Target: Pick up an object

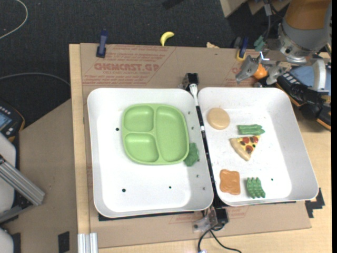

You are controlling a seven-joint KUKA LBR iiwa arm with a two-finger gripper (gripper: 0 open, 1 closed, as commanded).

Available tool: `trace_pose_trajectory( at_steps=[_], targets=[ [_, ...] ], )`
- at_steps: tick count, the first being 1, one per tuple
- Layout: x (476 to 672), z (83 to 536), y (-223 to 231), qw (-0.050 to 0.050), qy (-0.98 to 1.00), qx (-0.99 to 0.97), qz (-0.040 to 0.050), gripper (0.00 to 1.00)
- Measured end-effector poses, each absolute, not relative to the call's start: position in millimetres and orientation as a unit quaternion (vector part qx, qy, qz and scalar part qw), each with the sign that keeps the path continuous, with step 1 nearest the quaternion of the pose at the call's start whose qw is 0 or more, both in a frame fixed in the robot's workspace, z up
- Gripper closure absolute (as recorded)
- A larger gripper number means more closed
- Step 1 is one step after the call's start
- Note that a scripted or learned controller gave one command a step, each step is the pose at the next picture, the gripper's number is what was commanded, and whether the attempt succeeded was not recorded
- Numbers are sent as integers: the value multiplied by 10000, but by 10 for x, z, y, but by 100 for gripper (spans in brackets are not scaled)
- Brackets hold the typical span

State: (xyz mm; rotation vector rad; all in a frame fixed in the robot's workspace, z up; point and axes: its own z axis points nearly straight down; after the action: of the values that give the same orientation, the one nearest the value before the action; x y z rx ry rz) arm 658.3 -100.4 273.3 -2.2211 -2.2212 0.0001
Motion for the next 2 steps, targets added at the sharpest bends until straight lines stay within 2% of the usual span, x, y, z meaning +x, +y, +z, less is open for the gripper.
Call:
trace_pose_trajectory(
  at_steps=[1,2],
  targets=[
    [6039,1791,-600,56,-7077,-7065,32,0],
    [5889,1097,-1300,30,-7047,-7094,37,0]
  ],
)
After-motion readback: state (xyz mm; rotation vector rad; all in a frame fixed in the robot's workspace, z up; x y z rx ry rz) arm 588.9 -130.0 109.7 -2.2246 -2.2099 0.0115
